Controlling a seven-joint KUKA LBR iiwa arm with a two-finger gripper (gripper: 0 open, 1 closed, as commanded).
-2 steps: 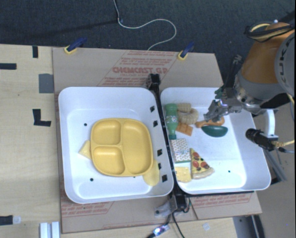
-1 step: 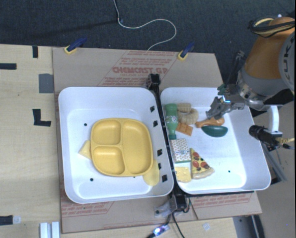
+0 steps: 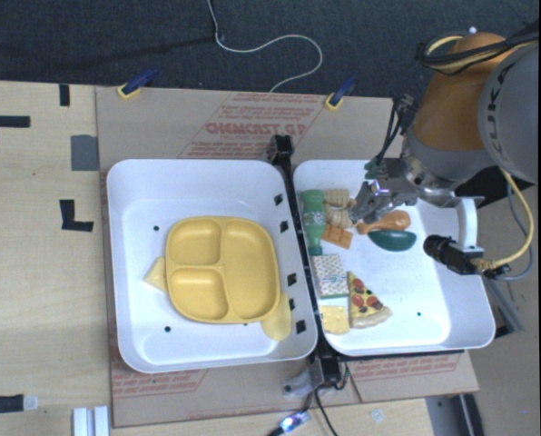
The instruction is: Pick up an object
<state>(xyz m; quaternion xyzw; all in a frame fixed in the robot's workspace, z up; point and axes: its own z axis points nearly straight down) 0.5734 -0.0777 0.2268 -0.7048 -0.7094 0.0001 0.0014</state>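
Toy food pieces are lying in the right bin [image 3: 434, 330], the one sitting at the right of centre in the frame: 1 green bottle-shaped piece [image 3: 312, 216] along the bin's left wall, 1 small orange piece [image 3: 338, 236] just beside it, 1 checkered square piece [image 3: 329, 273] below those, 1 pizza slice [image 3: 365, 303] toward the lower middle, 1 pale yellow wedge [image 3: 333, 319] touching the pizza slice's left side, and 1 dark teal oval piece [image 3: 393, 240] with 1 orange piece [image 3: 390, 222] touching its upper edge. The gripper [image 3: 372, 200] is hanging over the upper middle of this bin, just above the orange and teal pieces; whether it is clasping anything, or how it is set, I cannot tell. The grey arm [image 3: 488, 107] is reaching in from the upper right of the frame.

The left bin [image 3: 134, 243] is holding 1 yellow divided plate [image 3: 223, 269] with 3 compartments, resting over pale yellow flat pieces that are peeking out at its left and lower right edges. The 2 white bins are sitting side by side on the tabletop [image 3: 34, 243].
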